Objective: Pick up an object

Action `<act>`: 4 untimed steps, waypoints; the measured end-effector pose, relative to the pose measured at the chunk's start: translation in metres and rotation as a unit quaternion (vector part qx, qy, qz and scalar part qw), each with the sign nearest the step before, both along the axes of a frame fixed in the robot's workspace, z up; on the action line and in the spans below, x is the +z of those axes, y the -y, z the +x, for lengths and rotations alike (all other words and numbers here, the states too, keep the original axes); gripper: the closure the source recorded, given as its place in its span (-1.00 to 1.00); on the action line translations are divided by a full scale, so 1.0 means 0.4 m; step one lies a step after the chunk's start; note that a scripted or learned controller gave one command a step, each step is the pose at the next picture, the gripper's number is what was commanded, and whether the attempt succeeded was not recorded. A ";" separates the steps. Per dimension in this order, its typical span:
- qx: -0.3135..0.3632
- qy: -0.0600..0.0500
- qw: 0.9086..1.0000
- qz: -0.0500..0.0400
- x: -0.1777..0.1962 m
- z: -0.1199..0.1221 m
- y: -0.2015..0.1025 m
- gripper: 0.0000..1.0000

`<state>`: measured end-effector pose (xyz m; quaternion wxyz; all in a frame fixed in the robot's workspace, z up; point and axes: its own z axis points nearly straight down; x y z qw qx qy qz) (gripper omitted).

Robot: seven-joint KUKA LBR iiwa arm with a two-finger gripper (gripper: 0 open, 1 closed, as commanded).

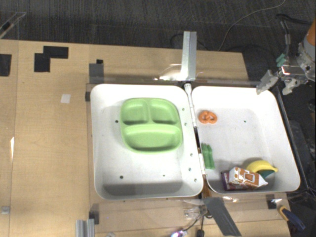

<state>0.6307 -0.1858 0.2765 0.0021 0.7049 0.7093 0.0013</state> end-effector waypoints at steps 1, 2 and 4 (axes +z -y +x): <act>-0.041 -0.001 0.999 0.001 -0.161 -0.072 -0.119 -1.00; -0.044 -0.001 0.999 0.001 -0.351 -0.001 -0.168 -1.00; 0.145 0.004 0.989 -0.001 -0.468 0.062 -0.203 -1.00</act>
